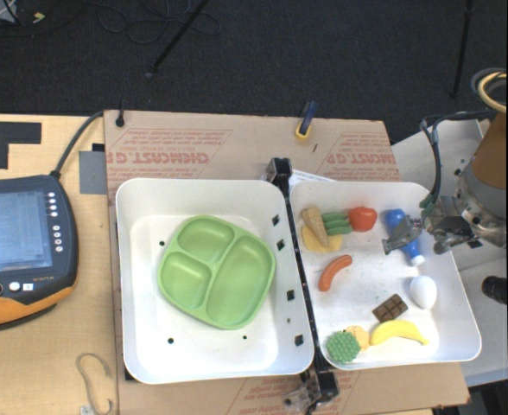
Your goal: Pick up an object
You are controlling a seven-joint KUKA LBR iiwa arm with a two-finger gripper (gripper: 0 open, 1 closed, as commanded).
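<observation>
The right white bin (461,335) holds toy food. A blue bottle (396,220) with a pale cap end (415,254) lies near the bin's right side. My gripper (423,232) hangs just over this bottle, reaching in from the right, and partly covers it. Nearby lie a red tomato (363,219), a green vegetable (337,224), a tan corn cob (314,229), a red sausage (334,271), a white egg (422,291), a brown chocolate piece (390,308), a yellow banana (398,334) and a green bumpy ball (342,347).
The left white bin (142,335) holds a green divided plate (217,271). A black divider (293,266) runs between the bins. A tablet controller (21,240) lies at the far left of the bench. Cables hang by the arm at the right.
</observation>
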